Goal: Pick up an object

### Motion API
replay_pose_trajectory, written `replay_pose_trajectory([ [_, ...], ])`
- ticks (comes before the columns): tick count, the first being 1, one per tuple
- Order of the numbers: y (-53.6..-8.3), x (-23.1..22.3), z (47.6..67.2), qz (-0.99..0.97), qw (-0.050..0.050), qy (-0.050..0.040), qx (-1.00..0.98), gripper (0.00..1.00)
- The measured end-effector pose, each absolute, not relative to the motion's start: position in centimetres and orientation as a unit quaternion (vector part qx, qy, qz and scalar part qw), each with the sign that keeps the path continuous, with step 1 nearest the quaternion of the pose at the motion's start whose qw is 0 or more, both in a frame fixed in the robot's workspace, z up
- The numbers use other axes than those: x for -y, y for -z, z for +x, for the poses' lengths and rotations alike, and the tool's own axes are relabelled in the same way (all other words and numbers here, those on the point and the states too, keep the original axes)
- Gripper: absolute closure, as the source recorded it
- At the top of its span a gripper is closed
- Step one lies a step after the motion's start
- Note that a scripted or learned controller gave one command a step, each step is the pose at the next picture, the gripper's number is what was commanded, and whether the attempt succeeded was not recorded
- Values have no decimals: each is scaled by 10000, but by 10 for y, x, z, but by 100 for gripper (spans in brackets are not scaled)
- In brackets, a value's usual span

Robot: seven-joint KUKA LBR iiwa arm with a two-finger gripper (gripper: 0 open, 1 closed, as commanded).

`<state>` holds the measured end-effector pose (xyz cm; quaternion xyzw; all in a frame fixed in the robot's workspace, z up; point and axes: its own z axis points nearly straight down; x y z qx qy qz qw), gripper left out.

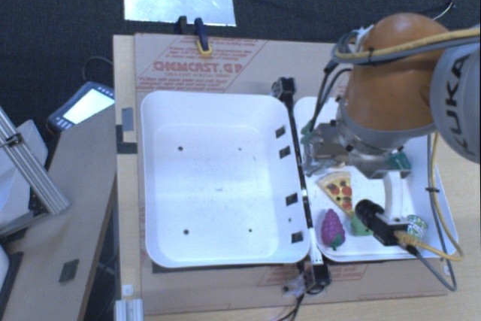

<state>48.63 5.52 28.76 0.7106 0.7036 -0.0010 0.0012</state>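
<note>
Dark carpet surrounds our worktop [128, 237], where two white bins sit side by side. We see the gripper [327, 146] low in the right bin [304, 113], but we cannot tell whether it is spread or clenched. Just beside it lies a pizza slice toy [338, 190], with a purple grape bunch [332, 228] nearer the front rim. We judge both light and slightly soft; the grapes offer a rounded body to pinch across its width.
</note>
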Motion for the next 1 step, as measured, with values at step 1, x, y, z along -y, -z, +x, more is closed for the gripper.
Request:
replay_pose_trajectory([
  [1, -418, -78, 504, 7050, 47, -71, -7092, 100],
])
